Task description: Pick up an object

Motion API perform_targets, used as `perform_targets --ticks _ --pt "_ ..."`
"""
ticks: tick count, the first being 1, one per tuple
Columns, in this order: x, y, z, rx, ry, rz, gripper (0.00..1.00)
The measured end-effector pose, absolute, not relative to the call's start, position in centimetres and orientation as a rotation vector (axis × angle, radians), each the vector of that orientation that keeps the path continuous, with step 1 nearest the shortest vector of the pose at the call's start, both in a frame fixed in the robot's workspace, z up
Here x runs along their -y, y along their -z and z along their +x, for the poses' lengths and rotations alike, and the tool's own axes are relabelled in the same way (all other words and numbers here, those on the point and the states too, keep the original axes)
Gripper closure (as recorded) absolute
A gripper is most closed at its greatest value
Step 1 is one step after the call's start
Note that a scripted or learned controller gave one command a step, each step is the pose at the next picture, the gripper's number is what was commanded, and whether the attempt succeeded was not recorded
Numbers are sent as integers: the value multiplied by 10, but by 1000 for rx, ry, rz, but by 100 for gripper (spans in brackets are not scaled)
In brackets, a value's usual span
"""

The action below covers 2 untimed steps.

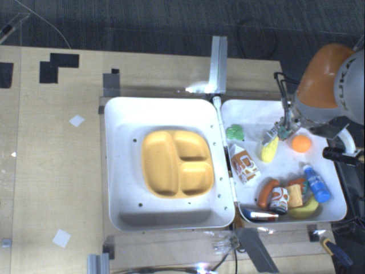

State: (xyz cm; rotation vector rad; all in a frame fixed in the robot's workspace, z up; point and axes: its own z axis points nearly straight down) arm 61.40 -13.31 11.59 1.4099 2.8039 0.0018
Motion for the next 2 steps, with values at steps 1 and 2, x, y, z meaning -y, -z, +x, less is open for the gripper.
perform_targets --ticks 1,2 --pt "133 -115 614 -2805 -2 1409 0" --pt "174 -87 614 -2599 -8 1750 0"
